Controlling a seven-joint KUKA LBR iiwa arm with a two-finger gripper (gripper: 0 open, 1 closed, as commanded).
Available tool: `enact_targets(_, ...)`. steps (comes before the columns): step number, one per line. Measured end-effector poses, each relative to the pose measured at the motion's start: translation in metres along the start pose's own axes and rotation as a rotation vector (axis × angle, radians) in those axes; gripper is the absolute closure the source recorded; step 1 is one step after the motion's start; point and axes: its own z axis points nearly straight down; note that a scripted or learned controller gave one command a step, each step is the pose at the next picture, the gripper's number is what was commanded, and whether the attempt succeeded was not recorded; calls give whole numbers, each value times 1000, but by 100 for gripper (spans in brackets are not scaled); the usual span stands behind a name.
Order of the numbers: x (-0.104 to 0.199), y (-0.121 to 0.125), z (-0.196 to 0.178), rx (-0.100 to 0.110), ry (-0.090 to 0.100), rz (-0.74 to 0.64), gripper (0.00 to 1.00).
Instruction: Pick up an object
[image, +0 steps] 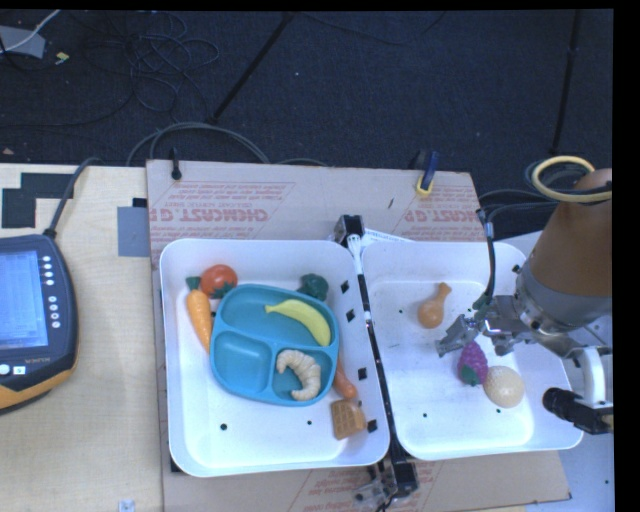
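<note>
Gripper low in the right bin, fingers spread apart, nothing between them. Purple toy lies just beneath, touching a cream egg.

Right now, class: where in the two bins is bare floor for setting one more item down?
Right bin: bare along the front, and left of the drumstick. Crowded where the gripper, grapes and egg cluster. Left bin: bare front-left corner; the tray fills the middle.

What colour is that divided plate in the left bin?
Blue; the divided plastic plate shows clearly in the camera view.
</note>
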Motion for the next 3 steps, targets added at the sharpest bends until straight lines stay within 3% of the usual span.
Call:
enact_targets(1,-1,0,-10,2,1,2,100)
enact_targets(2,-93,-33,35,2,-2,8,100)
enact_targets(3,-77,-29,105,-4,2,-1,100)
